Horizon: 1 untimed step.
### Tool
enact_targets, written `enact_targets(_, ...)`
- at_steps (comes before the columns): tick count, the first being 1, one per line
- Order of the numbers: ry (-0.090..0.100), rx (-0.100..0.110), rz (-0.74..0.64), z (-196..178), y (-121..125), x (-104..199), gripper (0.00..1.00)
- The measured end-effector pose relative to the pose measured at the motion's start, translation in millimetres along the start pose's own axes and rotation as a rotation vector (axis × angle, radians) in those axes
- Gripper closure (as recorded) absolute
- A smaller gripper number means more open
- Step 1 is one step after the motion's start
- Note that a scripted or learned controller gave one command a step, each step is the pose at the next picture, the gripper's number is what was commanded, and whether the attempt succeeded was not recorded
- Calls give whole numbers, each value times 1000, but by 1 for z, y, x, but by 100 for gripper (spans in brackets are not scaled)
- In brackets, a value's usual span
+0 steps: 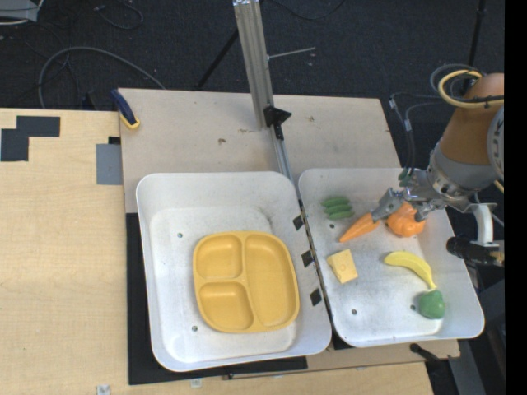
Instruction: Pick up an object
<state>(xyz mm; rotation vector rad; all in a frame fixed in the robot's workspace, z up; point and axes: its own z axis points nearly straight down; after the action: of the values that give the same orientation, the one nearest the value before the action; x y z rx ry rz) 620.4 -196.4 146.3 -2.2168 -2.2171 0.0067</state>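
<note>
Gripper (401, 206) hovering low in right bin (461, 323), fingers spread, straddling orange fruit (405, 224), lining up grab. Carrot (357, 228) touching fruit's left; cheese wedge (342, 266), banana (411, 264) below fruit; nothing held.

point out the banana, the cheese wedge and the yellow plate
banana (410, 265), camera view, middle of its curve
cheese wedge (342, 266), camera view, top face
yellow plate (244, 281), camera view, ridge where its compartments meet

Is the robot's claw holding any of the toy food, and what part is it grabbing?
It cannot be told. The gripper is down in the right bin, right over the orange and the thick end of the carrot, but no clear hold shows.
</note>
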Motion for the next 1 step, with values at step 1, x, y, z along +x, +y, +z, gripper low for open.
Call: enact_targets(1,0,-21,-3,20,6,2,0)
